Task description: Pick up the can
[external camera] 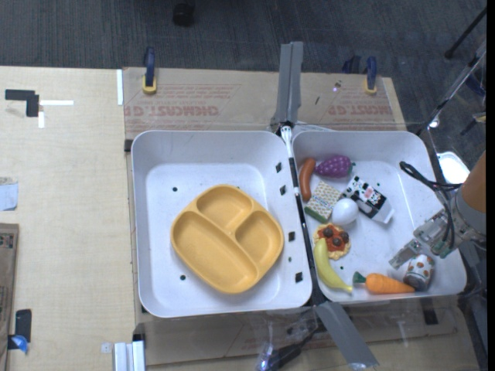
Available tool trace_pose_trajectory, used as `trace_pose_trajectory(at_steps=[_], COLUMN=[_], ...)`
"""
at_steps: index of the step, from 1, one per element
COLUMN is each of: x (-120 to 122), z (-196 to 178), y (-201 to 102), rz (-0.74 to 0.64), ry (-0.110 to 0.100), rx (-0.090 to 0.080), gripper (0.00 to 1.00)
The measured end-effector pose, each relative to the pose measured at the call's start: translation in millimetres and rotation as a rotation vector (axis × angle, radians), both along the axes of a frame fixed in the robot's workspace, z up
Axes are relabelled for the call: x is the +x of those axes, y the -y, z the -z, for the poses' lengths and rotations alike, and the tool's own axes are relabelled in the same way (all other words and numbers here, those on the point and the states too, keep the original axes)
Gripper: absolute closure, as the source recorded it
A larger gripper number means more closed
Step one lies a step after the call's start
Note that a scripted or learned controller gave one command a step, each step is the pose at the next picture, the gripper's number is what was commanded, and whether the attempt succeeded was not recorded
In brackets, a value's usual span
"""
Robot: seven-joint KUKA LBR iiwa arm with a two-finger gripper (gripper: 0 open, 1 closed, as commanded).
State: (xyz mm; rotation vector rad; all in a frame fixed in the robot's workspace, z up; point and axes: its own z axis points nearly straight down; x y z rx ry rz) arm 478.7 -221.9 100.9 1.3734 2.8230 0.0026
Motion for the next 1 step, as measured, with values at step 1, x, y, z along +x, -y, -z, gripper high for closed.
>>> trace_pose_trajectory(at_steps=[1], x=[0.9], z=[-9.1], y=[0.1], rz=[0.003], ry=[0.002], rx=[0.000], gripper=[1.00])
